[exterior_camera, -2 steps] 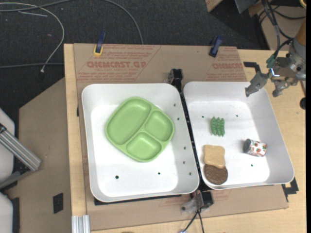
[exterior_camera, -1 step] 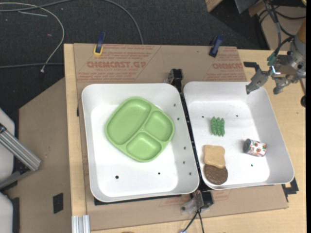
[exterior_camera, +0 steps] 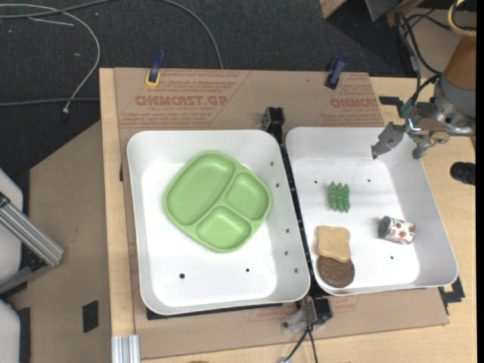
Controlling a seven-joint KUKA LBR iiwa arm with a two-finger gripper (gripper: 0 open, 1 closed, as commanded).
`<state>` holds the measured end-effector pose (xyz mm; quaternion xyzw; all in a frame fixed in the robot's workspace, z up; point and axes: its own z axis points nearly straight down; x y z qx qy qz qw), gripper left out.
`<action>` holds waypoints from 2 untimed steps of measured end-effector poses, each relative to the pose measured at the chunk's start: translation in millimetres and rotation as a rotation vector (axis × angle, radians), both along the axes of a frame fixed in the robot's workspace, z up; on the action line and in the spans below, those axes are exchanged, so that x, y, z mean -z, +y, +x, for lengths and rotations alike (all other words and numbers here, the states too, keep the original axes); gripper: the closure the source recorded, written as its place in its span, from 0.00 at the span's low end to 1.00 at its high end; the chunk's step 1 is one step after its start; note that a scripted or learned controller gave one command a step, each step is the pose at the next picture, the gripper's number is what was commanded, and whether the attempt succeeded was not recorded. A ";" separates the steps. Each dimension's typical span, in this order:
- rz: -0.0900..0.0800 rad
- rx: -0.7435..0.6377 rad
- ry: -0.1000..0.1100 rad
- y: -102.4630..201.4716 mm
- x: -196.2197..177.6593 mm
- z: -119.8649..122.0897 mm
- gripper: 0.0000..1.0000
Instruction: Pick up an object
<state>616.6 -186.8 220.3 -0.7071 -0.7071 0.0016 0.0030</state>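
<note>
- Right now the gripper (exterior_camera: 402, 144) hangs over the far right corner of the right bin (exterior_camera: 435, 233), its two fingers spread apart with nothing between them.
- Below it, in that bin, a small green studded toy (exterior_camera: 338, 197) sits near the middle, well apart from the fingers.
- Toward the near edge, a tan slice of toy bread (exterior_camera: 333, 241) lies touching a round brown cookie-like disc (exterior_camera: 336, 271), the slice overlapping the disc's far rim.
- Off to the right, a little can with a red and white label (exterior_camera: 397, 230) lies on its side.
- Over in the left bin (exterior_camera: 151, 278), a green divided plate (exterior_camera: 218, 200) with three compartments rests flat, turned at an angle.
- Both bins sit side by side on a cardboard sheet (exterior_camera: 227, 97) held by two blue clamps.
</note>
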 end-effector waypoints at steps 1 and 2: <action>0.000 0.000 -0.001 1.8 47.6 -9.4 0.00; 0.000 0.000 -0.002 1.0 89.6 -11.7 0.00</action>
